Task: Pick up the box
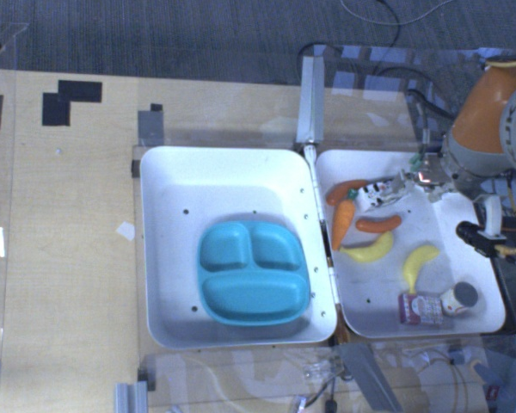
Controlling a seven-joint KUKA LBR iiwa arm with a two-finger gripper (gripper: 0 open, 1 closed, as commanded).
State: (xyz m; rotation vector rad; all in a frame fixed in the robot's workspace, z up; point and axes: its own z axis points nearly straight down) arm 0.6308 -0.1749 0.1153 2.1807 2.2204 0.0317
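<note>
The box [420, 309], a small purplish carton, lay on its side near the front edge of the right bin [495, 312], in that bin's front right part. Touching or just beside its right end sat a small white cup [461, 296] with a dark opening, tipped over. Behind the box lay a yellow banana [417, 263], curved and pointing toward the back, and to its left a second banana [370, 249] lay nearly flat. An orange-red sausage [378, 224] rested just behind that second banana. By the bin's left wall an orange carrot [343, 220] stood lengthwise along the wall, with another reddish sausage [347, 188] curving behind its tip.

The claw [394, 188] hung low over the back of the right bin, well apart from the box and close to the carrot's top and the reddish sausage; whether its tips were apart or together could not be told at this size. The grey arm with its orange band [490, 110] reached in from the right.

The left bin [168, 231] held a blue divided plate [253, 271] with three compartments. Both bins sat side by side on the pale wooden tabletop [60, 231].
</note>
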